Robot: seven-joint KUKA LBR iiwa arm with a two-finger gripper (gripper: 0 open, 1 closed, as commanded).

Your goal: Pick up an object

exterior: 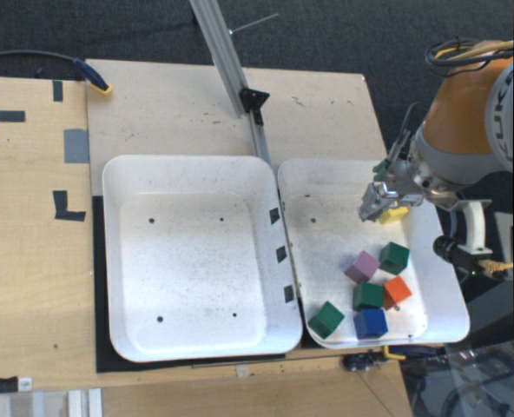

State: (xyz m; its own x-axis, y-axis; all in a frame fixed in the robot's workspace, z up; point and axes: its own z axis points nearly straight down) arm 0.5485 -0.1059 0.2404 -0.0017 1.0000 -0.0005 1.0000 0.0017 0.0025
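My gripper [378, 203] hangs over the upper right part of the right bin [326, 189], reaching in from the right. A yellow block [395, 216] lies right beside and partly under it; I cannot tell whether they touch. Nearer the front of that bin lies a cluster: a purple block [360, 267], a green block [394, 256], an orange block [398, 291], a dark green block [368, 296] and a blue block [371, 322]. Another green block [327, 318] sits alone at the bin's front left corner.
The left bin [187, 259] stands beside the right one, sharing a raised rim [279, 241]. A slanted metal rail [227, 50] crosses the bench behind the bins. The arm's orange band [465, 102] looms at the right.
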